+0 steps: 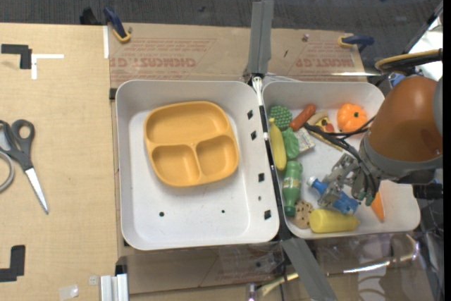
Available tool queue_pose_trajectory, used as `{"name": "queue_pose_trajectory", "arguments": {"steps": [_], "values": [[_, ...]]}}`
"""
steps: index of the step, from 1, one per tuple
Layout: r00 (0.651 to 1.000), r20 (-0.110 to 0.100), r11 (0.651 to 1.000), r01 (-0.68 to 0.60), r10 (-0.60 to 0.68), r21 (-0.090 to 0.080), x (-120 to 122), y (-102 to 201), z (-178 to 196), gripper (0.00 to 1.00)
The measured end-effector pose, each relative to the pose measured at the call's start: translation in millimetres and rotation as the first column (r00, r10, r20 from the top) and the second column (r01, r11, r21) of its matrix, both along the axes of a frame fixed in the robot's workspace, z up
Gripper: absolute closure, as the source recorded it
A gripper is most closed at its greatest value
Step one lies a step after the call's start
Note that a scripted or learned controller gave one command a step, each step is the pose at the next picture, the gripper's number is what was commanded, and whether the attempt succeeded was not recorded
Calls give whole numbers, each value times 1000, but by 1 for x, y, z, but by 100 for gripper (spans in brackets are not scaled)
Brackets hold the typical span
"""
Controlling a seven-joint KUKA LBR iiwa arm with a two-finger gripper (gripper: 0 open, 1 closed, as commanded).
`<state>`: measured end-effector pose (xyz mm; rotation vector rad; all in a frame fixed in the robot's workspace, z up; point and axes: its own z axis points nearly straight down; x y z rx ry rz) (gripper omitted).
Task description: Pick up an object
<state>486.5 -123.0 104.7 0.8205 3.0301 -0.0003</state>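
The pincer (347, 183) is hovering over the blue toy (337, 198) near the right bin's (402, 222) front edge, its grip unreadable, and crowding neighbours are risking a glancing miss.

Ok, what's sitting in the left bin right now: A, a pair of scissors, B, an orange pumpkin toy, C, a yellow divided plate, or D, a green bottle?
C: the yellow divided plate lies in the left bin, while the small toys are in the right bin and the scissors are out on the bench.
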Motion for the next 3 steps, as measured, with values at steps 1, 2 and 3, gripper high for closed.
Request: {"name": "queue_pose_trajectory", "arguments": {"steps": [1, 2, 3], "values": [[1000, 15, 1000, 1, -1, -4, 4, -1, 3, 0], [987, 3, 987, 158, -158, -3, 61, 22, -11, 0], [965, 3, 965, 262, -262, 0, 116, 13, -11, 0]]}}
